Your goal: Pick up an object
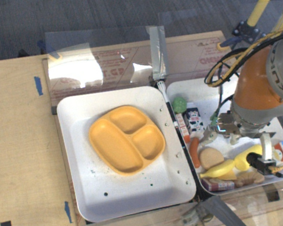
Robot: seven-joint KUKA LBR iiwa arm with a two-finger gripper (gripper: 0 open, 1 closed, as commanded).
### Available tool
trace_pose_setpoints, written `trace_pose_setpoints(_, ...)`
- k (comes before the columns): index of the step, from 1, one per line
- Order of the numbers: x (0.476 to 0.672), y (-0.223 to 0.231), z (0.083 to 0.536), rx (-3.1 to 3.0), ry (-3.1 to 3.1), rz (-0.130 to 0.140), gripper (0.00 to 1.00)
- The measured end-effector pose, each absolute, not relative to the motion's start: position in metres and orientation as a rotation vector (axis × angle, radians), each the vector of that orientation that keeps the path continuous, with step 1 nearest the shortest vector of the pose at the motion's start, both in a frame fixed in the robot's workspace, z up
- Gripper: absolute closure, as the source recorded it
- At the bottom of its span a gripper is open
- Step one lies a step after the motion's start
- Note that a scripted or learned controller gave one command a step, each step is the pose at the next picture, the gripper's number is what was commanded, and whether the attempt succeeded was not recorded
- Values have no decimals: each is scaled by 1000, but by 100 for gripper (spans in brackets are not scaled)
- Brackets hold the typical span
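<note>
My gripper (219,126) hangs over the middle of the right bin (201,87), under the grey and orange wrist. Just left of it lie a small printed carton (193,119) and a green round thing (179,104). Below it sit an orange carrot-like piece (194,149), a tan bun-shaped item (211,157) and a yellow banana (220,171). Nothing shows as held. The wrist hides the right half of the bin's floor.
The left bin (80,162) holds a yellow-orange divided plate (127,138). A yellow toy (243,160) and a red and white box (282,151) lie at the right bin's front right. A clear wall with a taped post (158,54) stands behind the bins.
</note>
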State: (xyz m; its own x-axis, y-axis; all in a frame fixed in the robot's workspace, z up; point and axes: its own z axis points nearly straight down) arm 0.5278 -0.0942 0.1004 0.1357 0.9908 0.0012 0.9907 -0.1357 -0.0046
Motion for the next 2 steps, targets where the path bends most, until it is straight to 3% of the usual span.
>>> trace_pose_setpoints(1, 589, -123, 88, -2416, -2015, -6, 0)
trace_pose_setpoints(2, 607, -196, 87, -2042, -2396, -2, 0)
